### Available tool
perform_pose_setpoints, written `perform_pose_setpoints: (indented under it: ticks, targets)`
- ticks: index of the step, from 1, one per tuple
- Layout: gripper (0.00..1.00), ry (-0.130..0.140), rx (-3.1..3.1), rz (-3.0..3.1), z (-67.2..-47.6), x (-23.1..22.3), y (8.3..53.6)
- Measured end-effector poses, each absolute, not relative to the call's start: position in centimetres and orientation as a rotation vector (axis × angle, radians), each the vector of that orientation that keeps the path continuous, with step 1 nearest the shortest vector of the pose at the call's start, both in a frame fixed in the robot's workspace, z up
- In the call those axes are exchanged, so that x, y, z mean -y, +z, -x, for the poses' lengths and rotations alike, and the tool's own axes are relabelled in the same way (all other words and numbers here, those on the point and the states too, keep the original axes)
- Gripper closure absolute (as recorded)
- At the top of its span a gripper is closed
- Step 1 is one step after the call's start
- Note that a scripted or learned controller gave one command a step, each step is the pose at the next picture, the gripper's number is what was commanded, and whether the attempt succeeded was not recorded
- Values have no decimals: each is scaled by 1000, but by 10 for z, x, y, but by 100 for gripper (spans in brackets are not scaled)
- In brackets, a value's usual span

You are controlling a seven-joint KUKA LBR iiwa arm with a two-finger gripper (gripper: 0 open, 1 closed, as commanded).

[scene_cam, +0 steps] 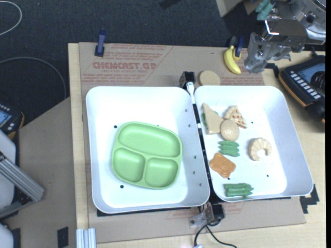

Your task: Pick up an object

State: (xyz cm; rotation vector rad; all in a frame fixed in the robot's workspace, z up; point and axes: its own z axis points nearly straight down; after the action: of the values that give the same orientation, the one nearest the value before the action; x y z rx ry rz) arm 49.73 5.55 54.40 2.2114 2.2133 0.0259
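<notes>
Hovering beyond the right bin point(289, 138), the gripper point(256, 61) points down beside a banana point(232, 61).

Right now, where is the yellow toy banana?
The yellow toy banana lies on the bench beyond the right white bin, beside the round beige disc, just left of the gripper.

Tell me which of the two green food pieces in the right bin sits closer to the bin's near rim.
The green piece at the right bin's bottom edge, just below the orange piece. The other green piece lies mid-bin, above the orange one.
</notes>
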Motion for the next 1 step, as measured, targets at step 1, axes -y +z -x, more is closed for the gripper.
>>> perform_pose_setpoints:
  ticks: [1]
  targets:
    - [100,-13,-2226,-2226,-479,-66,446]
